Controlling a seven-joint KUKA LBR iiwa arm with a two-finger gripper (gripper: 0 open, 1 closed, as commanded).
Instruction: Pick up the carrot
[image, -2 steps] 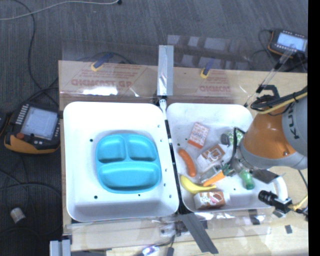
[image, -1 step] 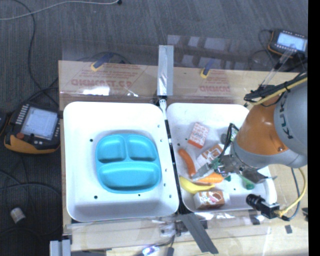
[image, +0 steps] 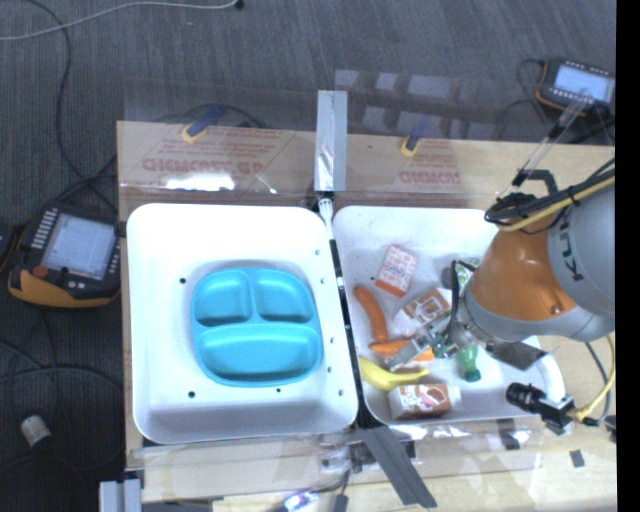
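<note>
From the camera above the bench, two shallow white plastic bins stand side by side. The left white bin (image: 150, 250) holds a light blue plastic tray with three compartments (image: 258, 325), which lies flat near the middle of it. The right white bin (image: 350, 240) holds a crowd of small things. The long orange carrot (image: 373, 312) lies near the left wall of this bin, its length running from upper left to lower right. Below it there is a yellow banana (image: 392, 374), curved, close to the front wall, and between the two a smaller orange piece (image: 395, 348) lies almost touching the banana. To the right of the carrot's upper end a small orange and white box (image: 397, 269) lies tilted. Near the front wall a brown and red packet (image: 422, 399) lies flat, and a small green bottle (image: 468, 362) stands just beside the arm. The grey arm with the orange band (image: 520, 285) reaches in from the right and covers the right part of this bin. Its two-finger gripper (image: 445, 335) is low among the things, near the carrot's lower end but apart from it, and whether it is apart or together I cannot tell.
</note>
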